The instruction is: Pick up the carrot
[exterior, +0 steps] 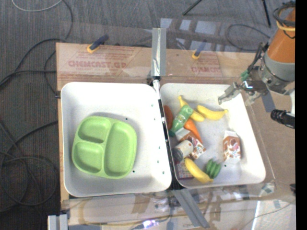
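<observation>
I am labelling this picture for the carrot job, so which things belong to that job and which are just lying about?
Belongs to the job:
- carrot, in the right bin
- hand, over that bin's far right corner

Just lying about:
- green bottle, partly over the carrot
- bananas
- small carton
- green divided plate in the left bin
</observation>
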Robot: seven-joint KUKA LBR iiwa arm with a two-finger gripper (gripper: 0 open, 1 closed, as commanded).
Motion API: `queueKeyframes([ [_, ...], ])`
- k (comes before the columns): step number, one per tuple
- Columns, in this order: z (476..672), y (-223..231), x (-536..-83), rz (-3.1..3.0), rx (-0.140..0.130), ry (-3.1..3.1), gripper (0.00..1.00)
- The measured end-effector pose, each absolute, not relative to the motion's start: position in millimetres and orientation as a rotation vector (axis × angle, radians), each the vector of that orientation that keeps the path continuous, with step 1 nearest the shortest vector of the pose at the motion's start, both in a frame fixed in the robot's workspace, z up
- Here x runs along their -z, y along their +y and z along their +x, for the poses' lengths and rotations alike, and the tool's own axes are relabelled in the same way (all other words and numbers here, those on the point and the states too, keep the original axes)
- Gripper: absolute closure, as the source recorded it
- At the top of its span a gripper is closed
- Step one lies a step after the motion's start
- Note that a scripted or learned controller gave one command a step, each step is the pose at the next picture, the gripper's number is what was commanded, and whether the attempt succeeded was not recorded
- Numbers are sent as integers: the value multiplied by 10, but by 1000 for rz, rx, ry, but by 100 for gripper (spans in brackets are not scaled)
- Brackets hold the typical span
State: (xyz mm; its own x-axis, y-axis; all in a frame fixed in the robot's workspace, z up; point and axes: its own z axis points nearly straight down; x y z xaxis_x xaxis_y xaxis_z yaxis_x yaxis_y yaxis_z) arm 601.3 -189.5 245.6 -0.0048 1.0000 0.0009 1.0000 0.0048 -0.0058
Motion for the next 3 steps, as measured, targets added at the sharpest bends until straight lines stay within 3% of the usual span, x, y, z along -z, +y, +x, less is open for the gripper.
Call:
queueKeyframes([
  [1, 6283, -1282, -972, -2400, -10, -2023, 0],
  [2, 6121, -1052, -889, -2019, 3, -2423, 0],
  [3, 5650, -1297, -972, -2006, -6, -2412, 0],
])
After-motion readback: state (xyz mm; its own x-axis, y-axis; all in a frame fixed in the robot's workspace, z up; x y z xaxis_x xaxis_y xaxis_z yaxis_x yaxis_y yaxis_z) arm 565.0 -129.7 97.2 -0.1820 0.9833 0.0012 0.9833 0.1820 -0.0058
